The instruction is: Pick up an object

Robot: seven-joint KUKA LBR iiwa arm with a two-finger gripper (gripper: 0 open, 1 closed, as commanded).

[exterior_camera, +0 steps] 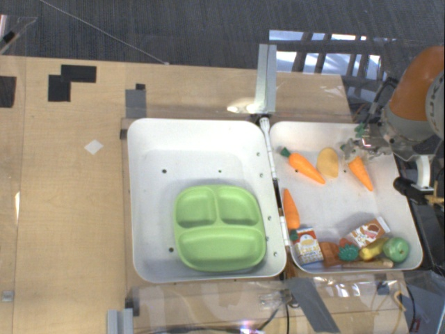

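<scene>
The right bin (334,207) holds several toy foods. An orange carrot (306,167) lies beside a pale yellow potato-like piece (328,162), and a second carrot (361,173) lies to their right. A third carrot (290,209) rests along the bin's left wall. Along the front edge sit a small carton (308,246), a red and white packet (362,234), a small green piece (348,254), a yellow piece (373,251) and a green apple (397,249). My gripper (363,145) hangs at the bin's back right, just above the second carrot's top end, with nothing visibly in it.
The left bin (142,186) bears a green divided plate (219,227) in its front half. A metal post (265,82) stands behind the wall between the bins. The arm's grey and orange body (417,103) overhangs the right bin's far right corner.
</scene>
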